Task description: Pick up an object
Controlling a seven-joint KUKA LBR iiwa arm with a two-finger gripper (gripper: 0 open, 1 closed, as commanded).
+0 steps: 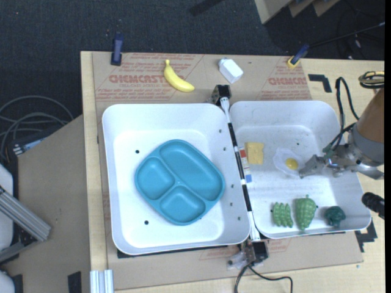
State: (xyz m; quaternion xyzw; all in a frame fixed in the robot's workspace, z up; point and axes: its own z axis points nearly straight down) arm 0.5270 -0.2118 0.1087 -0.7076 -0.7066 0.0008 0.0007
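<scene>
1. The desk (91, 163) carried two shallow white bins side by side, the left bin (116, 133) and the right bin (317, 112).
2. A blue divided plate (178, 180) lay in the middle of the left bin.
3. In the right bin, a yellow block (255, 153) sat near the left wall, and a clear piece with a yellow centre (288, 162) lay just to its right.
4. Along the right bin's near edge stood a row: a light green ridged object (281, 215), a green leafy object (305, 212) just beside it, and a dark teal object (334, 215) near the corner.
5. The arm's jaws (307, 168) reached in from the right, their tip close beside the clear piece; whether they were apart or together could not be told.
6. Nothing was visibly held between them.
7. Behind the bins, a banana (177, 78) and a small white block (231, 70) lay on the cardboard.
</scene>
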